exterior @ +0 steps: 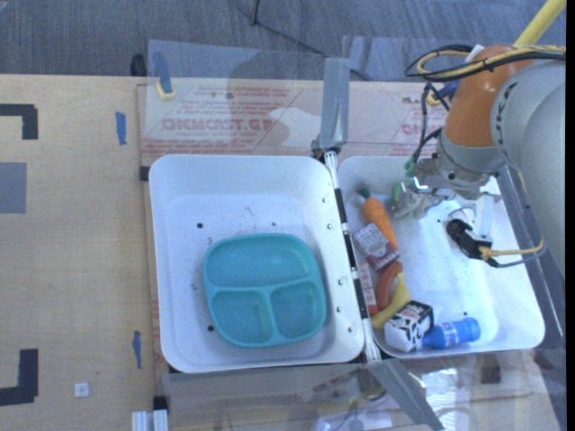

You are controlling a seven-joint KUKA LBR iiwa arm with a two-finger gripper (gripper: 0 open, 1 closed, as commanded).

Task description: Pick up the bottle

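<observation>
the bottle [455, 333], blue, is seen lying on its side at the lower right of the frame, in the near corner of the right bin [517, 326], touching a black-and-white carton [409, 324]. the gripper [409, 196] is seen well apart from it, toward the upper right, just beside a carrot [379, 220]. its opening cannot be told. a teal tray [263, 288] is seen in the left bin [180, 187].
</observation>
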